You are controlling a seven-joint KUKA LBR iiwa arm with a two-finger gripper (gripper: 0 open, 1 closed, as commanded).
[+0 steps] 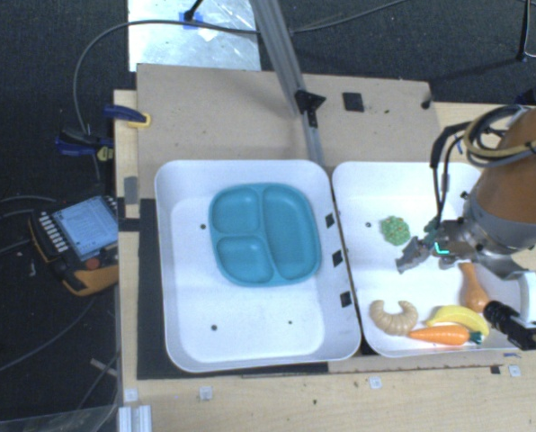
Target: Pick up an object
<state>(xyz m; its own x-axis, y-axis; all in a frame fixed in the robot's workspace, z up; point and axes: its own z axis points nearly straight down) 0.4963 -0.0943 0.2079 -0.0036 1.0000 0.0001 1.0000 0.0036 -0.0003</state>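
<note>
Our gripper (415, 255) hovers low over the right bin (376, 185), just beside the broccoli (395, 230); we cannot tell its state, and we see nothing held in it. Nearer the front rim lie a croissant (393, 316), a carrot (439, 335) and a banana (459, 316), with a brown piece (473, 285) by the wrist. The left bin (183, 268) holds a blue tray (264, 233). We judge this the approach step: next we need to centre over one object, probably the broccoli, and descend.
</note>
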